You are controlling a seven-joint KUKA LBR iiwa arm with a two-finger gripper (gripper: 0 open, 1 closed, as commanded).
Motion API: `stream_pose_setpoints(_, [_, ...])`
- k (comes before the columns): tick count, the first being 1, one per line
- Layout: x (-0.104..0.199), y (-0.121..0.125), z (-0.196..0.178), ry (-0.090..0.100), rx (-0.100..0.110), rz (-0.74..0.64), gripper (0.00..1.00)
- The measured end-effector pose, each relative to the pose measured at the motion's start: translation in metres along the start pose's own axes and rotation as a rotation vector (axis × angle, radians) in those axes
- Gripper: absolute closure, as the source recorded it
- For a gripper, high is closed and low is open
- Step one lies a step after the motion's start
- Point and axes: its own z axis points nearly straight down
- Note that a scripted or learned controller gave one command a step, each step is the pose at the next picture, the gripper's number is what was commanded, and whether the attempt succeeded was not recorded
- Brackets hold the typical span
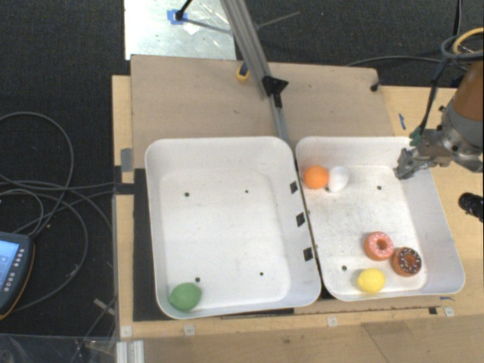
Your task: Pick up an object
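Note:
The right bin (pixel 423 195) holds an orange ball (pixel 315 177) touching a white ball (pixel 337 178) near its upper left. A pink donut (pixel 379 245), a chocolate donut (pixel 407 261) and a yellow ball (pixel 370 280) lie in its lower right. A green ball (pixel 184 296) rests in the lower-left corner of the left bin (pixel 219 157). My gripper (pixel 407 166) hangs over the right bin's upper right edge, well apart from every object, with nothing visible between its fingers.
A grey pole (pixel 246 32) slants down from the top to the gap between the bins. Cables (pixel 45 195) and a pendant (pixel 13 267) lie on the floor at the left. The brown bench board (pixel 197 97) stretches behind the bins.

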Motion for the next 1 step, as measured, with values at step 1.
stream_pose_setpoints(1, [-0.0004,0.0016,-0.0322,0.001,0.003,-0.001,1.0])
